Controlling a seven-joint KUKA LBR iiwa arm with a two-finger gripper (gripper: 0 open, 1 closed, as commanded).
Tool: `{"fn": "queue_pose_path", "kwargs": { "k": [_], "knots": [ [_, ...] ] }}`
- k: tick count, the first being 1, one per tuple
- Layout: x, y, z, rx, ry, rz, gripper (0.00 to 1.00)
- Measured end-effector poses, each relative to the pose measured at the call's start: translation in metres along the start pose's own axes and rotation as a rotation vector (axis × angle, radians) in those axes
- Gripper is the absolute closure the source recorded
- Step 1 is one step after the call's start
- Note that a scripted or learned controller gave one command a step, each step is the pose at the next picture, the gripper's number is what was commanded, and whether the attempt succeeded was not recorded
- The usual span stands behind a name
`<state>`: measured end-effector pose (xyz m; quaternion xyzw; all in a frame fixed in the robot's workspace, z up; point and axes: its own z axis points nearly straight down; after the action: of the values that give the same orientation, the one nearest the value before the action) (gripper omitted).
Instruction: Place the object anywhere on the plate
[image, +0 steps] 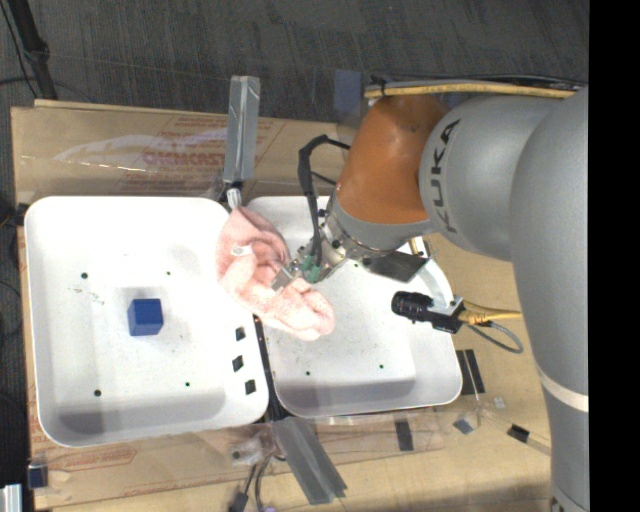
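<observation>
Gripper (298, 272): positioned low over the pink cloth (250, 262), tips down among its folds. From this slant I cannot tell whether the jaws are clenched on the fabric or standing released; the cloth bunches around them and hides the gap.

Cloth relative to the jaws: touching them or very nearly so, with fabric on both sides. One lobe spreads up and toward the left bin (130, 250); the other lies lower, on the floor of the right bin (350, 350). The cloth thus straddles the shared rims of the two bins, and the jaws stand roughly over its middle.

Handling, as a judgement: light, soft and limp. It will not slip as a hard thing would, but it will sag and trail from any hold, and a thin pinch may catch a single layer and pull free. The raised crumple at the middle appears the best place to grip, taking several folds together.

Further out: a blue cube (146, 316) sits in the left bin, well apart from the cloth.
</observation>
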<state>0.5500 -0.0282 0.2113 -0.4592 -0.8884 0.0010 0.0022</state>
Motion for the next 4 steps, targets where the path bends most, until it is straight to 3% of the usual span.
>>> {"fn": "queue_pose_path", "kwargs": {
  "k": [1, 3, 4],
  "knots": [
    [0.0, 0.001, -0.021, -0.004, -0.003, -0.006, 1.0],
    [0.062, 0.071, -0.011, -0.004, -0.006, -0.815, 1.0],
    [0.103, 0.107, -0.004, -0.003, -0.006, -0.96, 1.0]
  ]
}}
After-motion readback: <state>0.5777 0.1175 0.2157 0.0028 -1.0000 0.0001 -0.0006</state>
